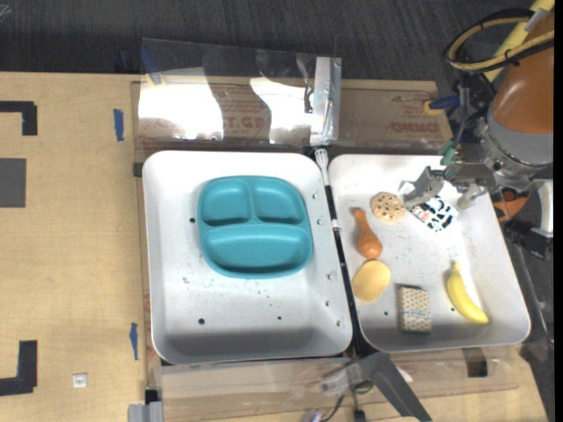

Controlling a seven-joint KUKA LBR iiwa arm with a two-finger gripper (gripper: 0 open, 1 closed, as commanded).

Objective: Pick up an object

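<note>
Two shallow white bins sit side by side on the bench. Left bin (167, 262): one teal divided tray (255, 225), lying flat near the centre, compartments up. Right bin (506, 275): a round speckled cookie (386, 206) toward the back; an orange carrot-shaped piece (366, 234) just in front of it; a yellow-orange rounded fruit (372, 280) nearer the front, close to the dividing wall; a small patterned block (414, 309) beside that fruit; a yellow banana (464, 294) toward the right wall; and a black-and-white patterned item (435, 214) under the arm's tool. The gripper (445, 183) sits over the back of the right bin, fingers spread apart, one tip near the cookie, the other above the patterned item. Nothing sits between the fingers.
</note>
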